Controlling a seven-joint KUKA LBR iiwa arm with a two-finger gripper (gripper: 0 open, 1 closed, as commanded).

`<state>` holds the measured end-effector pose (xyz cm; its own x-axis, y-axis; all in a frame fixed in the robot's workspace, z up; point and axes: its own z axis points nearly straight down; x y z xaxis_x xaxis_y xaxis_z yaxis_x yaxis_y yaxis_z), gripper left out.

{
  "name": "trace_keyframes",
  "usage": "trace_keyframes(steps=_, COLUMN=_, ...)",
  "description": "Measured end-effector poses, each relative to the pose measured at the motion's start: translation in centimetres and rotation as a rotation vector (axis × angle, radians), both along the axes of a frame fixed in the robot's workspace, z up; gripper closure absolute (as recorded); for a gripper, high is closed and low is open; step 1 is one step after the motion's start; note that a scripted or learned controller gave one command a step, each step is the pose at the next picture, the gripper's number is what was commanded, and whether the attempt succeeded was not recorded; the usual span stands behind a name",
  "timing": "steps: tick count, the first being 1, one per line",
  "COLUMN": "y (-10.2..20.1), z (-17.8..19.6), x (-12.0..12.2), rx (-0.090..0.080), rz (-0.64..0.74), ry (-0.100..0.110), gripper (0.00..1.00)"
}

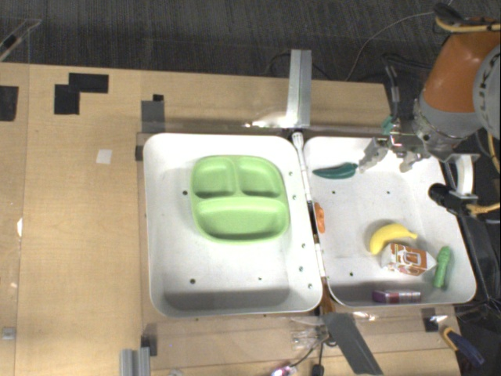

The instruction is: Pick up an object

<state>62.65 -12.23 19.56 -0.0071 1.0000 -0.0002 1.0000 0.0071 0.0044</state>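
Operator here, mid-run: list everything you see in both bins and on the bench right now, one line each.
Divided plate: one, light green, centre of left bin.
Teal utensil: one, upper left of right bin, beside the claw.
Banana: one, yellow, right bin, lower middle.
Packet: one, white and orange, touching the banana's lower side.
Green item: one, right bin, near the right wall.
Marker-like item: one, dark purple, by the front wall.
Orange item: one, small, at the divider.
Arm: one, grey and orange, upper right.
Claw: one, over the right bin's back.
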Motion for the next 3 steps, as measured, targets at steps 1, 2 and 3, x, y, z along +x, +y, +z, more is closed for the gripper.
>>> trace_keyframes(steps=1, y=-2.2, z=-6.5, x=-7.7, rx=-0.001, rz=0.106, ry=0.001, gripper=0.0)
trace_keyframes(steps=2, y=-0.2, z=-9.5, x=-12.6, rx=-0.017, rz=0.093, ry=-0.043, gripper=0.0)
trace_keyframes(steps=3, y=-2.6, z=-9.7, x=-12.8, rx=-0.013, rz=0.076, ry=-0.036, gripper=0.0)
